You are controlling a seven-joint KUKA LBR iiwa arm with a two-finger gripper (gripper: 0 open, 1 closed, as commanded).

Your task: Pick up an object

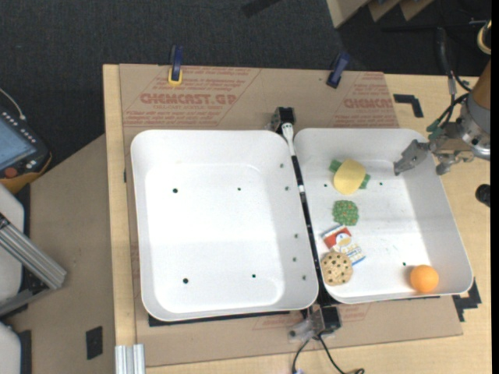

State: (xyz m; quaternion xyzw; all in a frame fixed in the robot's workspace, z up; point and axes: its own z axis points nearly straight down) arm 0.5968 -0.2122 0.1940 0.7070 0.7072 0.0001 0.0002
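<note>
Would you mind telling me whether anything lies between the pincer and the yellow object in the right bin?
Nothing visible does. The pincer sits at the right bin's far right corner, and bare white floor runs from it to the yellow object. The green piece and the orange ball lie nearer the camera, off that line.
</note>
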